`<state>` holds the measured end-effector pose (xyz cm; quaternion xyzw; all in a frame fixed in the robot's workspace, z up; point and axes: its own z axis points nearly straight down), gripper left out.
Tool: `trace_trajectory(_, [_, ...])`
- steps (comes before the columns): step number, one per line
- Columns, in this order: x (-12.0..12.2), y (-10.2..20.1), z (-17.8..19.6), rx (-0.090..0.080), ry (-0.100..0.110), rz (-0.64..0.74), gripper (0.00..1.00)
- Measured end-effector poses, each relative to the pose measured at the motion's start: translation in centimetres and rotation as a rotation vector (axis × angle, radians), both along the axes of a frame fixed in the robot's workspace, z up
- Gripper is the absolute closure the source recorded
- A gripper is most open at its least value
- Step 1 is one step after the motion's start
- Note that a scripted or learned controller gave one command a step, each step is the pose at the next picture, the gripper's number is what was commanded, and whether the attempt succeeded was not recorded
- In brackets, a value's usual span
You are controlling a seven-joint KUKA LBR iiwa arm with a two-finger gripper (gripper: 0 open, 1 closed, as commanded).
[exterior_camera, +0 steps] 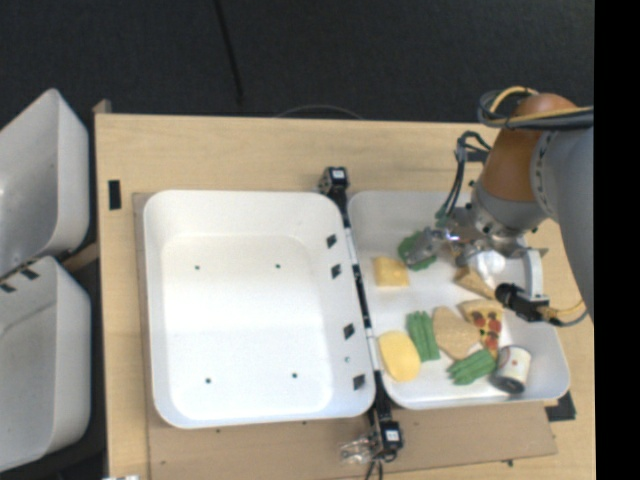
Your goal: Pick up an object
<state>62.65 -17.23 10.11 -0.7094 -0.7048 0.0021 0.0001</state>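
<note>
Yellow piece (400, 355) at front, green toy (417, 249) beside gripper (447, 238), jaws' state unclear.

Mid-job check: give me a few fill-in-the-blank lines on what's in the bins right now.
1. All the objects lie in the ___ bin.
2. The gripper hovers next to a ___ object.
3. The yellow lemon lies by the bin's ___ edge.
4. The arm's band is ___.

Missing: right; green; left; orange
</note>
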Motion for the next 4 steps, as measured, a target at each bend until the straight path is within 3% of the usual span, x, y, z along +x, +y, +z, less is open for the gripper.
trace_trajectory(1, [5.4, 3.5, 0.1, 0.002, -0.009, 0.012, 0.00])
trace_trajectory(2, [0.3, -1.3, 0.0, 0.000, -0.001, 0.002, 0.00])
trace_trajectory(3, [-1.8, -6.1, 0.0, -0.001, -0.003, 0.002, 0.00])
trace_trajectory(4, [4.4, 1.3, 0.0, 0.005, 0.011, 0.011, 0.00])
